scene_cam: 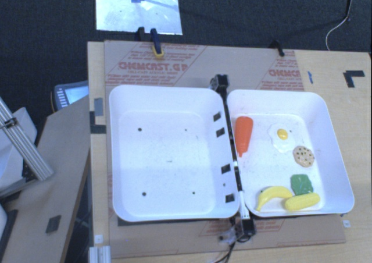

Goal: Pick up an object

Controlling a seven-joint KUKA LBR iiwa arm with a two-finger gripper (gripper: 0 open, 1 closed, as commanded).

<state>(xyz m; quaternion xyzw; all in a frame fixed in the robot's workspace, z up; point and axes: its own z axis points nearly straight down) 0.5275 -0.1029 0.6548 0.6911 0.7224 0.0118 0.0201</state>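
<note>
right bin (325, 110): carrot (243, 134), egg (282, 137), cookie (303, 155), banana (271, 195), corn (301, 201) | pincer state: cannot tell

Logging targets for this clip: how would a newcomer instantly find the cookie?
Look in the right bin, along its right wall. The cookie lies just below the fried egg and above the green piece. It is the only round tan item with dark specks.
</note>
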